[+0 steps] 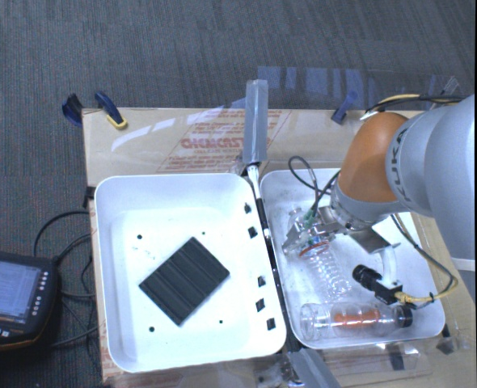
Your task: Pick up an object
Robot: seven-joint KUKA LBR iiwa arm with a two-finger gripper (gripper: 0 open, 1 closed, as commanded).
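The gripper [301, 237] is low inside the right bin [432, 318], in the part of this bin that is close to the wall between the two bins, and the grey arm [432, 160] with its orange band comes to it from the right side of the view. Whether the gripper is open or closed I cannot tell, because it is small and mixed with shiny parts and wires. Just beside the gripper, on its side toward the near edge of the bench, lies a clear ribbed piece [329, 272]; if the two touch is not possible to see. Further from the gripper in the same direction, along the near wall of this bin, a clear bottle [352, 319] lies on its side with something orange inside. Well apart from the gripper, across the wall, a black ribbed pad [184, 280] lies flat in the left bin [113, 217]
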